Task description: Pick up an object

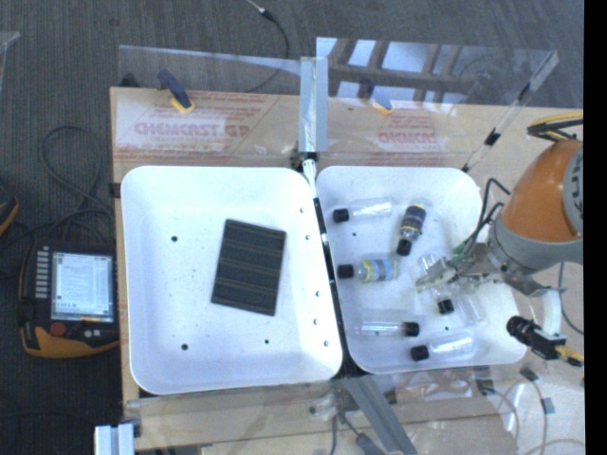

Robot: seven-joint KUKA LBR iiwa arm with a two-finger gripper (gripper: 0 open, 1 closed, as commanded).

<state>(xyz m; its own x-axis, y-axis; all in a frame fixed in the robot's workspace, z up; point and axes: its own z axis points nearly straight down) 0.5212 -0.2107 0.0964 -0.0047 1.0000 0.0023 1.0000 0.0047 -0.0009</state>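
Six small vials in right bin [474, 192]: clear black-capped vial [361, 212] top left, dark vial [410, 226] beside it, yellow-labelled vial [370, 271] mid-left, clear vial [387, 329] lower centre, another clear vial [441, 350] near bottom edge, short one [445, 304] just under gripper [438, 273]. Gripper low over bin's right-centre; finger spread cannot tell, grasp cannot tell. One dark ribbed pad [248, 266] in left bin [152, 207]. One handheld pendant [68, 301] on floor, far left.

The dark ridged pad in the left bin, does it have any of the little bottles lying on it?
No, the dark ridged pad lies alone; the little bottles are in the right bin.
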